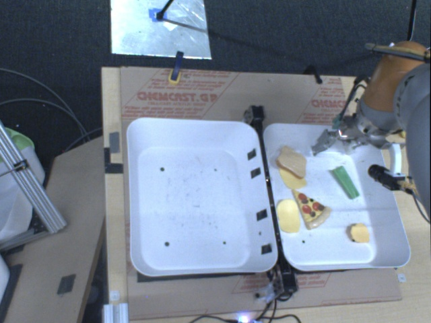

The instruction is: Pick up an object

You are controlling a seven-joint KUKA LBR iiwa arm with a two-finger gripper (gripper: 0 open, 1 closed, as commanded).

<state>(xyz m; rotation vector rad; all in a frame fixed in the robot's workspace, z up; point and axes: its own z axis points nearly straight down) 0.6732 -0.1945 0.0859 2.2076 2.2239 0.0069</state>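
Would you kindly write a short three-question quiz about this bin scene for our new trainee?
1. True or false: the green block lies in the right bin.
2. Which item touches the pizza slice? A) the yellow disc B) the green block C) the small yellow piece
3. Fill in: the gripper hovers over the right bin's ____ edge.

Key: 1 true; 2 A; 3 far.

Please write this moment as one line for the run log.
end effector: over right bin, far side | nothing seen held | in bin: bread, pizza slice, green block | pick: not done
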